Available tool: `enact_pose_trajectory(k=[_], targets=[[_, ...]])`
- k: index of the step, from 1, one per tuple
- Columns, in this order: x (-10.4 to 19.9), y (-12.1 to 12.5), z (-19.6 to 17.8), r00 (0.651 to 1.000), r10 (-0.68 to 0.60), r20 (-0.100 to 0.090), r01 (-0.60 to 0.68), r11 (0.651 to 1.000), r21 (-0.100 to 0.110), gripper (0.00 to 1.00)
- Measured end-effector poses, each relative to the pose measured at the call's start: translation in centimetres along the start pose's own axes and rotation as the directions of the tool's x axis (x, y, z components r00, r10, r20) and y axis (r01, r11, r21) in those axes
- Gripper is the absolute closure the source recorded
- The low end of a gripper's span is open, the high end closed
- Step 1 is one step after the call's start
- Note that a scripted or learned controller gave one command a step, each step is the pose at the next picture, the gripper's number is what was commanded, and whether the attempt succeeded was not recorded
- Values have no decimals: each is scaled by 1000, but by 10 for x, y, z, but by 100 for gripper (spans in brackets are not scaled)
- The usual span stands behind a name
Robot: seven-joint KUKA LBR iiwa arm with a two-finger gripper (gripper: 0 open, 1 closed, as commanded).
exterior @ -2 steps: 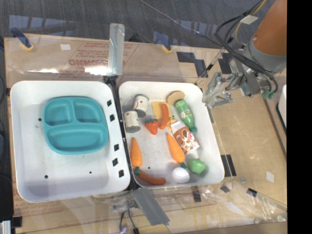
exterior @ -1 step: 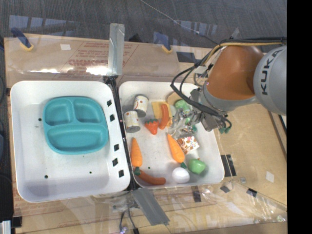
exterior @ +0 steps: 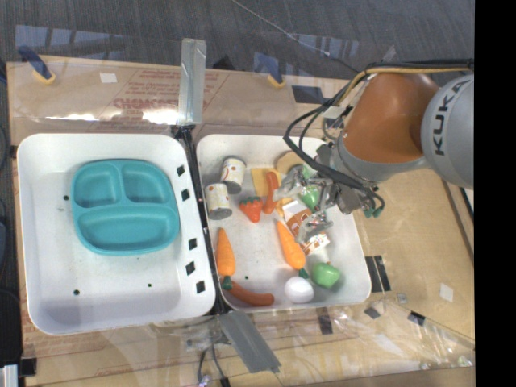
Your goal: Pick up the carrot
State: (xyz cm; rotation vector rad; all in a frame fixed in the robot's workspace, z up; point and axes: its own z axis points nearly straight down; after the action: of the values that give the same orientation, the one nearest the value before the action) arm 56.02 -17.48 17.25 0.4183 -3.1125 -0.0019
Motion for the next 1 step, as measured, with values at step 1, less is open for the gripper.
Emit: enact_pose_trajectory(k=[1], targets=[[28, 15, 82, 997, -76, 1, 76, 997, 0, 0]])
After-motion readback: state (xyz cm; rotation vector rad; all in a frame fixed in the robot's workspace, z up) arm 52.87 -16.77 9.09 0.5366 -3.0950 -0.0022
